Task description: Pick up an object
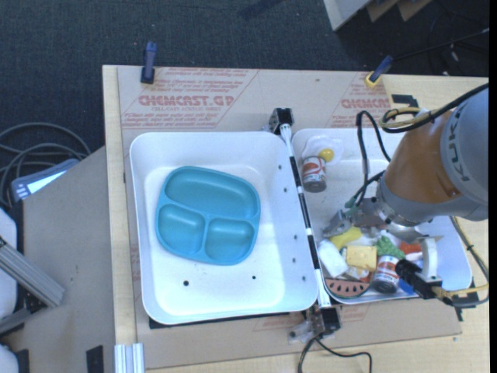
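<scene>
We are recording two white bins: the left bin [147, 208] is holding one blue divided plate [207, 214] with bare floor around it. The right bin [342, 140] is crowding its toy food, one small can [314, 173] apart, near the front edge. The arm [423, 169] is bending in from the right, its gripper [359, 212] hanging low over the pile; jaw state we cannot tell.

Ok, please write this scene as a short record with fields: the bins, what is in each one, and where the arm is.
left bin: holds a blue divided plate, three compartments, lying flat
right bin: holds a small can near the far end, on its own; a pile of toy food at the near end, with a watermelon slice, a yellow cheese piece and a second can
arm: reaches over the right bin, above the pile
gripper: lowered among the toy food, fingers hidden
</scene>
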### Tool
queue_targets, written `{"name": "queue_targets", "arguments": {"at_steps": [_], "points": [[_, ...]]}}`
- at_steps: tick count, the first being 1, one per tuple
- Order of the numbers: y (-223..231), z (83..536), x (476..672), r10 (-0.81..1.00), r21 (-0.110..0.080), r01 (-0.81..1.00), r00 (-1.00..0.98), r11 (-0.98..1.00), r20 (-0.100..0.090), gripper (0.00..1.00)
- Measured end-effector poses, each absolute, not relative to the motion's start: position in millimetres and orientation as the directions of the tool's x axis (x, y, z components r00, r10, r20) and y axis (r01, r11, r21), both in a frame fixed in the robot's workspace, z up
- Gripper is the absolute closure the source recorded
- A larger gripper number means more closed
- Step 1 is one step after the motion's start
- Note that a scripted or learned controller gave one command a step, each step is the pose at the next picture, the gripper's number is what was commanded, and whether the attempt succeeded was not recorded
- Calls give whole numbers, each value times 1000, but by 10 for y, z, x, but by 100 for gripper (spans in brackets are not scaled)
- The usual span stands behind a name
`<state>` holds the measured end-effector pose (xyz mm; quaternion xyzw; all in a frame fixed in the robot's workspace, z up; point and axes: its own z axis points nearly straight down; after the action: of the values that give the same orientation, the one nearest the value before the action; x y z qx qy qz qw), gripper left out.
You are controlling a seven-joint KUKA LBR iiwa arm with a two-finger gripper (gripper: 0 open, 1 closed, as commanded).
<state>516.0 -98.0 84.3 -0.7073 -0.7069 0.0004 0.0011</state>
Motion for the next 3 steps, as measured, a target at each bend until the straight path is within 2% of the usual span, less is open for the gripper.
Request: {"name": "queue_targets", "arguments": {"at_steps": [1,2,3], "points": [[-979,941,5163,1000,0,1000,2,-2,1,100],[-978,940,5162,1000,-1,1000,1,-1,1,0],[-1049,842,4928,1000,-1,1000,1,-1,0,0]]}}
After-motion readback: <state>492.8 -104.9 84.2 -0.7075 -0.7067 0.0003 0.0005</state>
